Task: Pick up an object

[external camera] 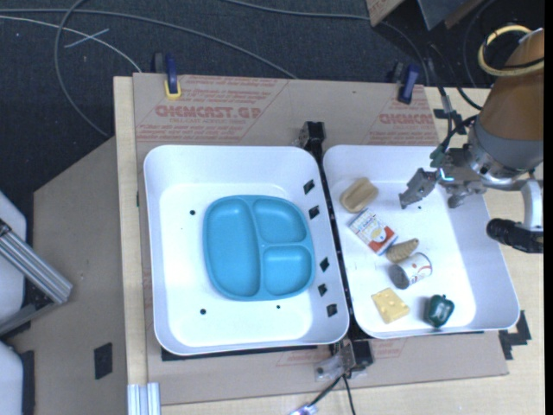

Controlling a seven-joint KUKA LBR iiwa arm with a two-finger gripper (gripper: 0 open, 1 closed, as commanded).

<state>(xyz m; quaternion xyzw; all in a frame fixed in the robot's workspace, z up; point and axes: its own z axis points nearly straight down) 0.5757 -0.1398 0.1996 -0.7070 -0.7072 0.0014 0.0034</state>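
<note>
Two shallow white bins side by side on the bench: left bin (164,258) holding a blue three-compartment plastic plate (257,246), right bin (484,266) scattered with small objects. Above its upper part, claw (439,188) spread open, gripping nothing. Just left, tan bread-like chunk (359,194); lower, yellow cheese wedge (390,305).

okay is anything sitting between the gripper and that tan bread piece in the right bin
Nothing visible does. The gripper hangs over the right bin, with bare white floor between it and the tan bread piece. The small carton lies nearer the camera, off that line.
</note>
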